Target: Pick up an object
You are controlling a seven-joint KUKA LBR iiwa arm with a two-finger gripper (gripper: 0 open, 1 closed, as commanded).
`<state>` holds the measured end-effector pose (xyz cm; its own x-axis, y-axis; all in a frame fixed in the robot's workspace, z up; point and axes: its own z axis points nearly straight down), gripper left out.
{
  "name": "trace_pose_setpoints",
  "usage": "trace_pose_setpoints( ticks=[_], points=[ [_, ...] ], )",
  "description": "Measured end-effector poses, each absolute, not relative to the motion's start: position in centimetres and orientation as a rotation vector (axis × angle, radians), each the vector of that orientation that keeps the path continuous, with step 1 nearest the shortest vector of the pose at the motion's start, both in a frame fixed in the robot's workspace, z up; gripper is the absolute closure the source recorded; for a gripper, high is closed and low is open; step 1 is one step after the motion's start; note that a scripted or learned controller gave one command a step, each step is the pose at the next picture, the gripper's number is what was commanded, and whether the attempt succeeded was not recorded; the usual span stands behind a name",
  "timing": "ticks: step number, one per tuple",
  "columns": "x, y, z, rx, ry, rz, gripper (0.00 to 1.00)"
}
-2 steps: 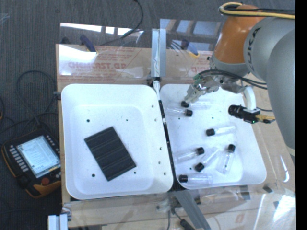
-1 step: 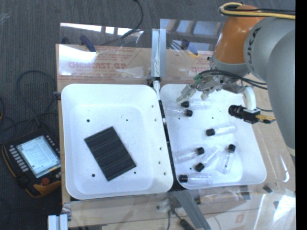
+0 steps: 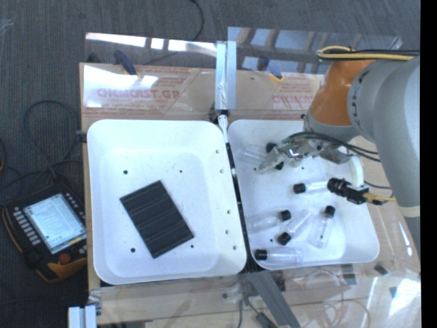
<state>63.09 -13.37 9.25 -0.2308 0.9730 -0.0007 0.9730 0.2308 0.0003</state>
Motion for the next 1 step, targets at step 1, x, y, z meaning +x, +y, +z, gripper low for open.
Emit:
trace_pose_setpoints(
  ticks=[1],
  points=[
    [56.77,-14.37,9.08,1.838,2.532,0.008,0.00]
  ],
)
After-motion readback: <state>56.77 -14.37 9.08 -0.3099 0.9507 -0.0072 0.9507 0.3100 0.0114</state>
